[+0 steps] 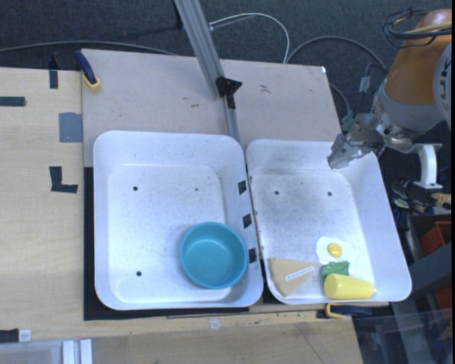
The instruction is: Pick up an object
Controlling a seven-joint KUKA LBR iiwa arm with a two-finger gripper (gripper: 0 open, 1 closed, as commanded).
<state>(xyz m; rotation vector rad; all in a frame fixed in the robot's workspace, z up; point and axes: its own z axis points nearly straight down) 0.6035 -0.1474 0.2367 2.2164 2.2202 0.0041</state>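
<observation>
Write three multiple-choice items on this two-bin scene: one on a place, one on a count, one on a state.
1. Where is the blue bowl?
A. left bin
B. right bin
C. on the bench

2. How many things lie in the right bin?
A. one
B. two
C. four

3. The end effector is:
A. carrying the bowl
B. at the right bin's far edge, carrying nothing
C. pressed on the yellow corn

Answers: 1 A, the bowl sits in the left bin's near part. 2 C: fried egg, cheese wedge, green piece, corn. 3 B, nothing is seen under it.
</observation>
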